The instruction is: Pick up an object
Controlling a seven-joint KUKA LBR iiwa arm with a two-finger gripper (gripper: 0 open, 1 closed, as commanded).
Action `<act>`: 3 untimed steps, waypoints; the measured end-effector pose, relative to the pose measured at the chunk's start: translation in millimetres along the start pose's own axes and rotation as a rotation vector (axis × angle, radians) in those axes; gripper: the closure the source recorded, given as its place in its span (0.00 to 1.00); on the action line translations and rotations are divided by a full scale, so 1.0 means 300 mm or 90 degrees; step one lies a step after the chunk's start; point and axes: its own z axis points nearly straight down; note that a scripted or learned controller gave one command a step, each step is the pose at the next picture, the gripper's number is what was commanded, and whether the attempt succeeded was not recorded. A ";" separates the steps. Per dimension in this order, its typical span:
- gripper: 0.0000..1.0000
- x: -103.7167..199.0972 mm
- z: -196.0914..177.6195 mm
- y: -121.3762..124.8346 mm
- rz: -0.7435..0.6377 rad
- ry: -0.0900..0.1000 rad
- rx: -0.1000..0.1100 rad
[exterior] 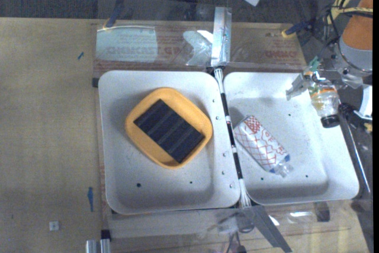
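Observation:
A yellow-orange pad with a dark ribbed panel (169,134) lies flat in the middle of the left bin (118,186). In the right bin (331,186) a crushed clear plastic bottle with a red and white label (261,145) lies at a slant near the left wall. My gripper (303,86) hangs over the back right corner of the right bin, well apart from the bottle and above it in the view. Nothing can be made out between its tips.
A metal divider (228,127) separates the two bins. Behind the bins lie a cardboard strip with clear plastic wrapping (160,47) and an upright metal post (220,35). Bare wooden bench (47,127) extends to the left.

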 end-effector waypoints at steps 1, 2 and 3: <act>0.00 0.153 0.305 -0.066 -0.116 0.000 -0.001; 0.00 0.083 0.347 0.024 -0.292 -0.002 -0.006; 1.00 0.079 0.313 0.027 -0.291 -0.003 -0.009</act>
